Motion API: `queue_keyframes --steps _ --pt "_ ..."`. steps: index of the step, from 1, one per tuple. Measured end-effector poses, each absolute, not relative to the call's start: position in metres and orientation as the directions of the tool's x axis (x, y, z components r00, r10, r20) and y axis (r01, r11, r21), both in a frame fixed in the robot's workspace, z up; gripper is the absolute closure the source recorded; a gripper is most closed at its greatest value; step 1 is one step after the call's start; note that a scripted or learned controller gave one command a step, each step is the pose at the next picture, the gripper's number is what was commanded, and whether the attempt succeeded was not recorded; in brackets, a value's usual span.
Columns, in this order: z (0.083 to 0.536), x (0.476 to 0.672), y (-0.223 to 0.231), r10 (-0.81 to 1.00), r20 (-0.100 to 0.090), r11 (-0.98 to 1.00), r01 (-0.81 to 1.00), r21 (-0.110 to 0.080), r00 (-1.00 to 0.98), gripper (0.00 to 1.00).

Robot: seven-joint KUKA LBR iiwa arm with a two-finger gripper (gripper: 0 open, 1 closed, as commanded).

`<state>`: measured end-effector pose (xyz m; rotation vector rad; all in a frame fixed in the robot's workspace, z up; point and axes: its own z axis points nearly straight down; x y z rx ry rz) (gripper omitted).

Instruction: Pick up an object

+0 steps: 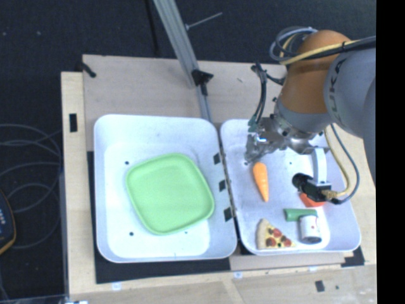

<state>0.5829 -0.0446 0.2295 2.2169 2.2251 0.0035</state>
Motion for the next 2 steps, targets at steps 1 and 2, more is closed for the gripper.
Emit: queue_keyframes --steps 1,2 --pt "0.226 0.584 0.000 1.000 0.001 0.004 1.000 0.001 -0.004 1.00" --pt "0.234 0.589 0.062 1.000 0.001 0.005 1.000 0.001 -0.005 1.00"
